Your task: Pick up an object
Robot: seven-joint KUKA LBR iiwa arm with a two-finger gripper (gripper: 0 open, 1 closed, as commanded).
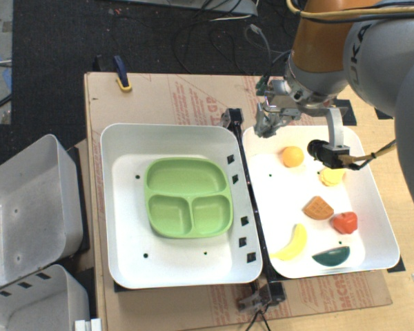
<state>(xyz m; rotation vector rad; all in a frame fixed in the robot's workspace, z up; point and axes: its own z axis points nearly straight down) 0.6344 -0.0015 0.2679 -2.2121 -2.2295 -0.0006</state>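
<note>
My gripper (265,125) hangs over the far left corner of the right bin (381,205), with nothing visible between its fingers. In that bin lie an orange ball (292,156), a pale yellow piece (332,177), an orange waffle-like piece (318,208), a red piece (345,222), a yellow banana (292,243) and a dark green piece (331,256). The orange ball is the nearest, a little right of and nearer than the gripper.
The left bin (117,185) holds a green three-compartment tray (189,196). A black divider (247,198) with clips runs between the bins. Grey tubs (24,212) stand off the bench at the left. A blue and yellow clamp (122,73) sits at the bench's far left corner.
</note>
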